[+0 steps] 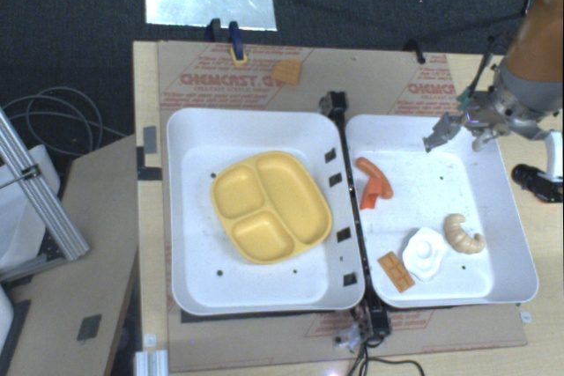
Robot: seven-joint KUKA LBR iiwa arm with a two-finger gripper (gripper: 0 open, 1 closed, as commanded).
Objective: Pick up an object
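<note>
The right bin (507,216) holds an orange carrot-shaped piece (374,180) near its left wall, a tan croissant (463,233), a white lumpy object (425,253) and a small brown waffle-like piece (396,270) near the front. My gripper (458,136) hovers over the bin's far right corner, open, with nothing between its fingers. It stands well apart from all the objects; the croissant is the nearest, below it in the view.
The left bin (189,189) contains a yellow divided plate (269,205). A black divider with clips (345,189) runs between the bins. A tan piece (286,71) lies on the cardboard behind the bins.
</note>
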